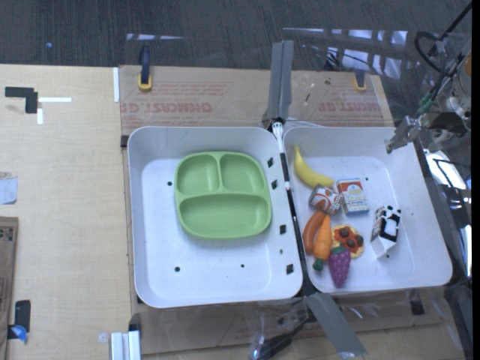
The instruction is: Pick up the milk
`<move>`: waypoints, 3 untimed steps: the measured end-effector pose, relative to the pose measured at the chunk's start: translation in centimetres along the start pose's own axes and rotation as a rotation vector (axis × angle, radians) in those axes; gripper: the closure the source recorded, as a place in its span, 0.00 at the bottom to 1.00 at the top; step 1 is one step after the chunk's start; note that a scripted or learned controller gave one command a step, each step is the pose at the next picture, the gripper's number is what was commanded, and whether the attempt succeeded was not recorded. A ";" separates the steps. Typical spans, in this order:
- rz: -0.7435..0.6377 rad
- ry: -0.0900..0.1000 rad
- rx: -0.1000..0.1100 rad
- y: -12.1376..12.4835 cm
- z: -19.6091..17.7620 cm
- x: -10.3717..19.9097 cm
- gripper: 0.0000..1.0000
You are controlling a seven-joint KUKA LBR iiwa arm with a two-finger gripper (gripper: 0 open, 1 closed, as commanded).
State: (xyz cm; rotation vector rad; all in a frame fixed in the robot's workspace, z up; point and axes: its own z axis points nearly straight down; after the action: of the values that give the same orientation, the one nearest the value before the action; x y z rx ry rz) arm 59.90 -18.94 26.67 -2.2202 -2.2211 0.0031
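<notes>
The robot arm (pixel 450 88) is cut off by the frame's right edge, and its hand is lost in a clutter of cables and glare there. The print on the small red-and-white box (pixel 353 196) is too small to read. A brown cardboard piece (pixel 6 276) at the left edge of the table (pixel 60 201) is cropped.

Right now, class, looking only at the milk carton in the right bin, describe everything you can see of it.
The milk carton is a small white toy carton with black cow-like patches and a gabled top. It looks like plastic or card. It is tilted, leaning toward the near right, on the floor of the right bin, near the bin's right wall. It stands apart from the other toy foods to its left; nothing touches it but the bin.
</notes>
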 end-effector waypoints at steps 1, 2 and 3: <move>-0.046 0.003 0.001 -2.9 14.8 -2.5 0.00; -0.081 0.015 0.005 -9.9 17.7 -2.4 0.00; -0.075 0.005 0.001 -9.8 16.7 -2.8 1.00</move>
State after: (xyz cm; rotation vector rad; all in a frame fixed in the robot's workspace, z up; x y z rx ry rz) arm 50.04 -21.79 9.96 -2.1325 -2.2995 -0.0022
